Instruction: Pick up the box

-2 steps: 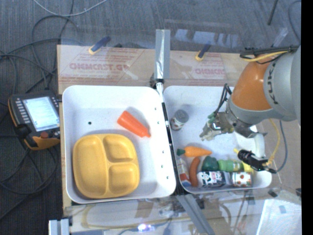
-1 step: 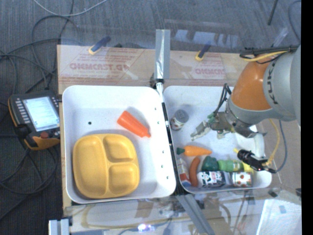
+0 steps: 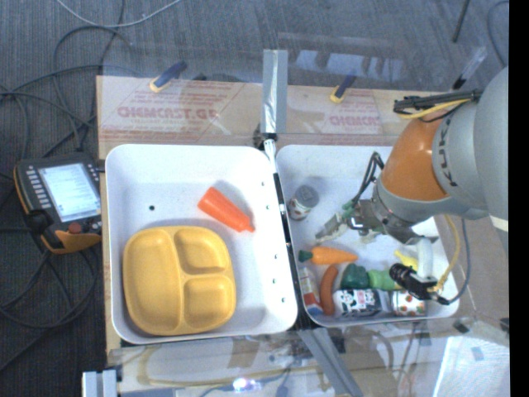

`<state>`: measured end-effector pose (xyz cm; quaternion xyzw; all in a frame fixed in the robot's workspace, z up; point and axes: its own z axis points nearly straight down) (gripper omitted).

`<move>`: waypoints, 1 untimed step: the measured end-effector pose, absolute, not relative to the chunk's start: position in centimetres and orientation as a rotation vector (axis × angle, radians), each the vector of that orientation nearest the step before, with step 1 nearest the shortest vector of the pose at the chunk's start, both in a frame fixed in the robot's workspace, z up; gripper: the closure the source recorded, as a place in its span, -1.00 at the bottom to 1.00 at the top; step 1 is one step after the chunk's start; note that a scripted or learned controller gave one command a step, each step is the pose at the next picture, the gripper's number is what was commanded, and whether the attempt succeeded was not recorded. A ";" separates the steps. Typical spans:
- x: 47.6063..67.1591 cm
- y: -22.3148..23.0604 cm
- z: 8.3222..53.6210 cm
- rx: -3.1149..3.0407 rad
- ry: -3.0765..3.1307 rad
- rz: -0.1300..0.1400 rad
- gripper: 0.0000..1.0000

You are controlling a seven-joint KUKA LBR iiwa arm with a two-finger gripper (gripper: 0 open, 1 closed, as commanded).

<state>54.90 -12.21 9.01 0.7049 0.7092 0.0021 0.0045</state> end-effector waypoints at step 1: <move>59.8 -11.7 9.0 2.261 2.166 0.006 -1.00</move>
